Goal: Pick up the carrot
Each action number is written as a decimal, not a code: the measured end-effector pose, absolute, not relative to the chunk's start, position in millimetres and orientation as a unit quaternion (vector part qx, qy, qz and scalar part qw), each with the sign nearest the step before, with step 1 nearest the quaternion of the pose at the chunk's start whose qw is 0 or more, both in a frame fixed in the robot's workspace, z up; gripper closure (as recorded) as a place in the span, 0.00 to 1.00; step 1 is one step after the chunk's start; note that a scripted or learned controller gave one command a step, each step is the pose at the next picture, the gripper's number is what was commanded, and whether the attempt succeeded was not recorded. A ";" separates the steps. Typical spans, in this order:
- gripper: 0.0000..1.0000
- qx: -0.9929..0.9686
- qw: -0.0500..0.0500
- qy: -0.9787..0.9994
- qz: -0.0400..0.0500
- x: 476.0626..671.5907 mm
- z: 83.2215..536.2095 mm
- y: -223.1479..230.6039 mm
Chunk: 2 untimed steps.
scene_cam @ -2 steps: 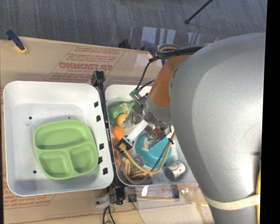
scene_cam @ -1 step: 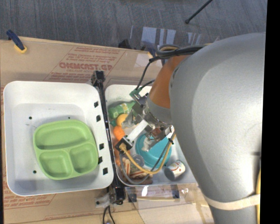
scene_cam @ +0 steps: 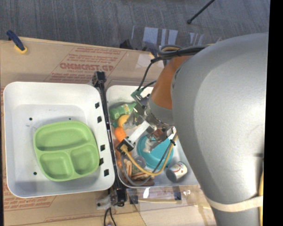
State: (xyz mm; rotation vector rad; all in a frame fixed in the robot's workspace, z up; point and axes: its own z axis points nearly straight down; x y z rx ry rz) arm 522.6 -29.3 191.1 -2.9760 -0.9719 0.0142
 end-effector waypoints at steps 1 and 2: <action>0.00 -0.951 0.005 -0.310 0.005 522.6 191.1 -29.3; 0.00 -0.951 0.005 -0.310 0.005 522.6 191.1 -29.3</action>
